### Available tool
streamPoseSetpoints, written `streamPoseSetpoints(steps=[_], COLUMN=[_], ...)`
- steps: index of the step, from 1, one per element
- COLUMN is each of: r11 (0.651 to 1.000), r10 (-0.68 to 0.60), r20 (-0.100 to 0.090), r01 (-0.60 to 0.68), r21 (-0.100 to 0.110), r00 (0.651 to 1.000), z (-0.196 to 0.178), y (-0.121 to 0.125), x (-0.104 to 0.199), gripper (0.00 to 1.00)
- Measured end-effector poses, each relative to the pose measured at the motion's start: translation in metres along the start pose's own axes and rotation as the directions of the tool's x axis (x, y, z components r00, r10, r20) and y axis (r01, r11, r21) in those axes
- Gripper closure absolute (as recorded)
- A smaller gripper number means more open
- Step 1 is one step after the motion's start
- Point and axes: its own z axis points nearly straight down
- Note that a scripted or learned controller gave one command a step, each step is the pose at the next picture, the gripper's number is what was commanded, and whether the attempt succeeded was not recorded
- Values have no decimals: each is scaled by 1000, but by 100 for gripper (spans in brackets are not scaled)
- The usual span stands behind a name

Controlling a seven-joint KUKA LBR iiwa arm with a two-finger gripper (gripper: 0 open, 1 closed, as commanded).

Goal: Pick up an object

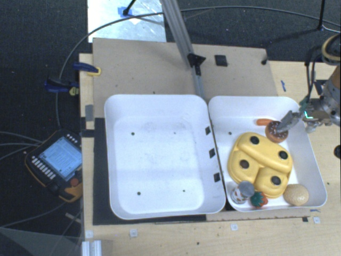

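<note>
basically the grey two-finger gripper (288,120) sat at the right white bin's (224,111) far right corner, fingers apart, tips just beside a small brown sprinkled donut (276,132). nothing between them. a thin orange stick (263,122) lay near, a big yellow four-holed plastic block (260,161) below.

Even overhead light, soft shadows, glare on the white bins (160,111), slightly soft focus.
</note>
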Motion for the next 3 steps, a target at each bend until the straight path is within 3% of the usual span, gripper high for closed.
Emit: streamPoseSetpoints(steps=[1,3], r11=[1000,1000], r10=[0,3], r20=[0,0], r01=[0,-3], r21=[-1,1], r00=[1000,1000], z=[-1,85], y=[0,4], x=[0,6], gripper=[0,0])
